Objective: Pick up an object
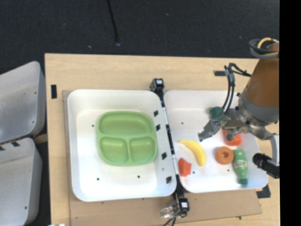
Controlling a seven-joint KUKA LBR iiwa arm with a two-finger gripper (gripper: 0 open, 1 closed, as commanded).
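My gripper (212, 127) hangs low over the right bin (188, 105), near its middle. Just behind it lies a small teal object (216, 111), partly covered by the wrist. A red-orange object (233, 137) peeks out from under the arm right beside the gripper. A yellow banana (195, 151) lies in front of the gripper, a little to the left. An orange ring (224, 155) and a green bottle (240, 166) rest near the bin's front right. A small red piece (184, 166) sits by the front left corner.
The left bin (80, 126) holds a green divided plate (127, 137). A black-clipped divider (164, 126) separates the two bins. The arm's orange band and grey body (263, 88) cover the right bin's far right side.
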